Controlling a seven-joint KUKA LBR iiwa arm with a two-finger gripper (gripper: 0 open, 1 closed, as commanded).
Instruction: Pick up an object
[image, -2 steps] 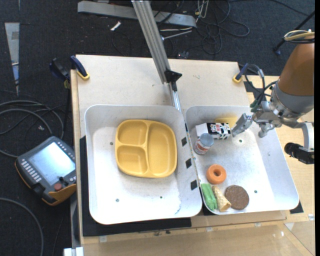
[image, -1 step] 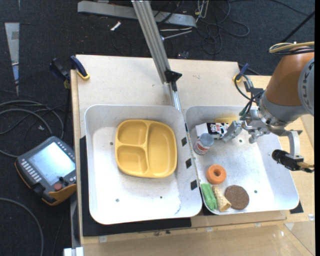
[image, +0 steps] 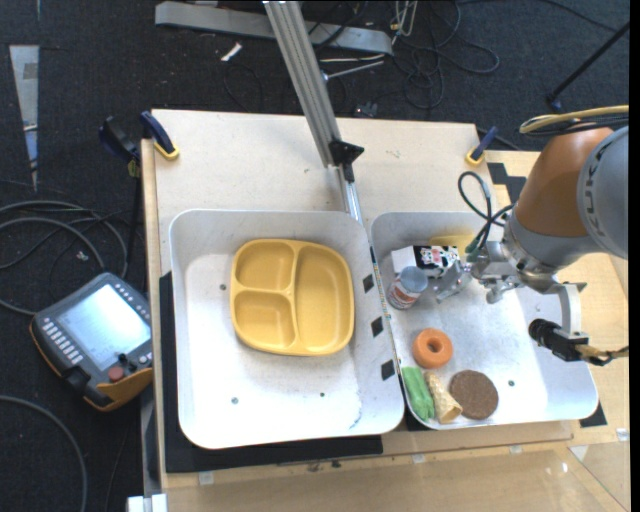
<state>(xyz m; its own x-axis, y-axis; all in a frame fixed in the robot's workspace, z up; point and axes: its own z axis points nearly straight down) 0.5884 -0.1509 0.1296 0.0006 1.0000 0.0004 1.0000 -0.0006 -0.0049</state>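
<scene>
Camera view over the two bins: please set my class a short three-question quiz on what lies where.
1. True or false: the yellow divided plate lies in the same bin as the orange ring.
2. Which sits nearest the right bin's front edge? A) brown round disc B) small can C) orange ring
3. Fill in: the gripper is over the ___ bin.

Key: 1 false; 2 A; 3 right.
</scene>
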